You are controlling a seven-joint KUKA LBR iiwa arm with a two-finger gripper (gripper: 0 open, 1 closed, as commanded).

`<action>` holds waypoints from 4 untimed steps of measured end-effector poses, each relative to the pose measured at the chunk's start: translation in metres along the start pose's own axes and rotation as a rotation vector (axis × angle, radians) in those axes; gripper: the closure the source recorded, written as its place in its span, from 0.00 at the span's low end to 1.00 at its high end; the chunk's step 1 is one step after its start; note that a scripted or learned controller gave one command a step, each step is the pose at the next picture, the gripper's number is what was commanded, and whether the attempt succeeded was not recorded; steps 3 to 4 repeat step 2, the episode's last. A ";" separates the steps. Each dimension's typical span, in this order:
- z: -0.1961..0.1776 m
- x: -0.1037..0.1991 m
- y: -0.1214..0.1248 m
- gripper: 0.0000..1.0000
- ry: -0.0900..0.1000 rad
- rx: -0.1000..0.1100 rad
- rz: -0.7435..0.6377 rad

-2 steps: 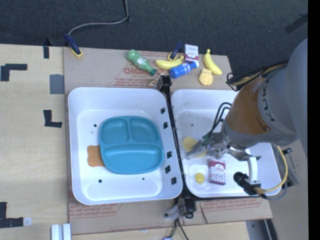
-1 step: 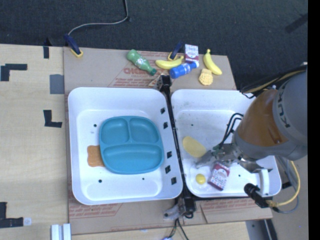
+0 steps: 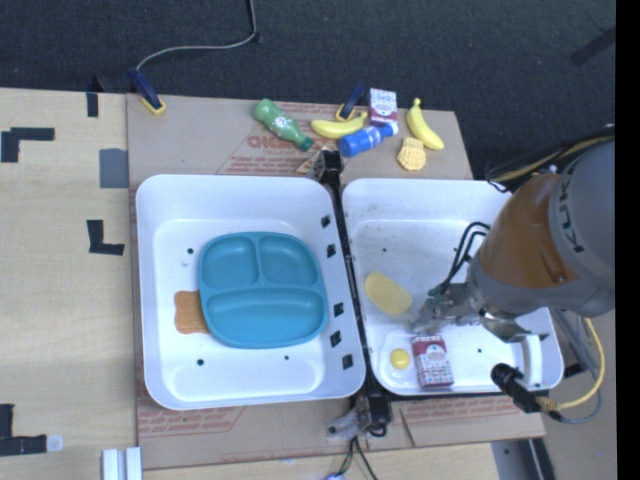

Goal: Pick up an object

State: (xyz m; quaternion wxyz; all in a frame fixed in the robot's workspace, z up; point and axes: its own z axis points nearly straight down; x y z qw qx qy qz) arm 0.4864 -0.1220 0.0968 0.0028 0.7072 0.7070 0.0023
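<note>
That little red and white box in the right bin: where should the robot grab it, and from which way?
Probably from straight above, with the jaws closing across its two long sides. The red and white box lies flat near the front wall of the right bin, its short end toward that wall. A small yellow piece sits close on its left, so that side is tight.

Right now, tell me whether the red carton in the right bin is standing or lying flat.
Lying flat. The red carton shows its broad printed face to the overhead camera, resting on the right bin floor beside a small yellow piece.
</note>
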 end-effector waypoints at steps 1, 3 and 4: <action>0.000 0.000 0.000 0.00 0.000 0.000 0.000; 0.011 0.018 -0.002 0.00 -0.002 0.003 0.001; 0.011 0.018 -0.002 0.00 -0.002 0.003 0.001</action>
